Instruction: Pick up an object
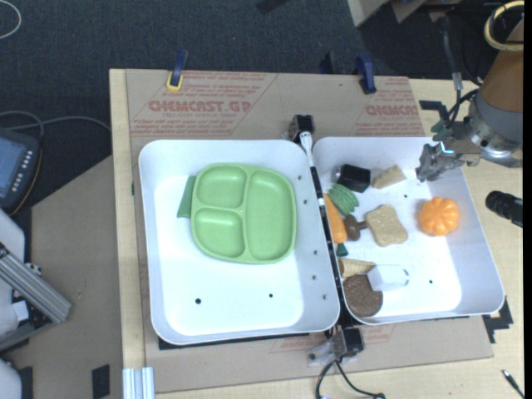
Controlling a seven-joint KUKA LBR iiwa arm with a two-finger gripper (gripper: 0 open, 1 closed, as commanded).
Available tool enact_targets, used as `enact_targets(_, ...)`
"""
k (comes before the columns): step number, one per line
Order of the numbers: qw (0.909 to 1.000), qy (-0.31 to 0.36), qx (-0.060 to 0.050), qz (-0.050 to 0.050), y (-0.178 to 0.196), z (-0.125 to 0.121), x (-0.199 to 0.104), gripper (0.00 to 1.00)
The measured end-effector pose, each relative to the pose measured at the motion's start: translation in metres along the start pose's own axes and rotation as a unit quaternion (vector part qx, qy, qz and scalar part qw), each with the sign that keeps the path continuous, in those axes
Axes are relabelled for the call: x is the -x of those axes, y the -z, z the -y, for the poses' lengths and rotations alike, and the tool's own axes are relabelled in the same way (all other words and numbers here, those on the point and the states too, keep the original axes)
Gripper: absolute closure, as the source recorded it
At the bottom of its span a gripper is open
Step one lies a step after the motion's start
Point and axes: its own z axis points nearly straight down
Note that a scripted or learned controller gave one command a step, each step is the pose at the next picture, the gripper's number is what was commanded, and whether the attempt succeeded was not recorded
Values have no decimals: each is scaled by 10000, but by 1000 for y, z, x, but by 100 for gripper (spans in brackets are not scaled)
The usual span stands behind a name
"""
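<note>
From my seat, nearest lies a cookie [361, 294], and behind it the pumpkin [438, 215], my likeliest pick, in the right bin [465, 293]. The tool [431, 164] hangs just beyond the pumpkin, holding nothing; whether it's wide or narrow I cannot tell. Risk: a round pumpkin may roll off a descending finger. The arm reaches in from the pumpkin's right, wrist low.

In left bin [158, 248]: divided plate [244, 213], toward far edge. In right bin [474, 256]: pumpkin [438, 215] by right edge; bread slice [386, 225] mid-bin; cookie [362, 296] at near left corner.
</note>
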Motion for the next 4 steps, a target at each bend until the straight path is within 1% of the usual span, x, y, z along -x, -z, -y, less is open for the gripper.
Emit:
enact_targets(1, 10000, 22, -33, -25, 9, 7, -54, 100)
enact_targets(2, 10000, 17, -45, -24, 6, 19, -105, 100)
enact_targets(3, 10000, 18, -45, -22, -3, 18, -151, 100)
enact_targets(4, 10000, 25, -30, -23, 4, 24, -203, 100)
